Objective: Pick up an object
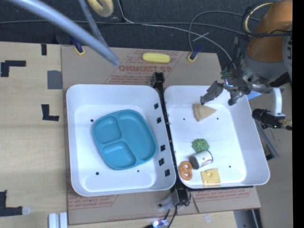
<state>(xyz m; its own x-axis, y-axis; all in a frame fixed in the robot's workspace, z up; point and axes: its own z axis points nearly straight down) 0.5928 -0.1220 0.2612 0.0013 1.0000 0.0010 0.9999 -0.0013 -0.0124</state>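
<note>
My gripper (221, 97) hangs open over the far part of the right bin (247, 141), its two dark fingers spread wide with nothing between them. A tan wedge-shaped piece (204, 111) lies just below and left of the fingers, apart from them. Nearer the front of the same bin lie a green broccoli-like piece (200, 144), a small white and red can (202, 159), a brown pretzel (185, 170) and a yellow cheese-like square (211, 176).
The left bin (80, 127) holds a blue divided plate (124, 138). A yellow banana-like toy (156, 57) lies on the cardboard behind the bins. Cables loop over the bench at the back right, and a grey pole slants across the upper left.
</note>
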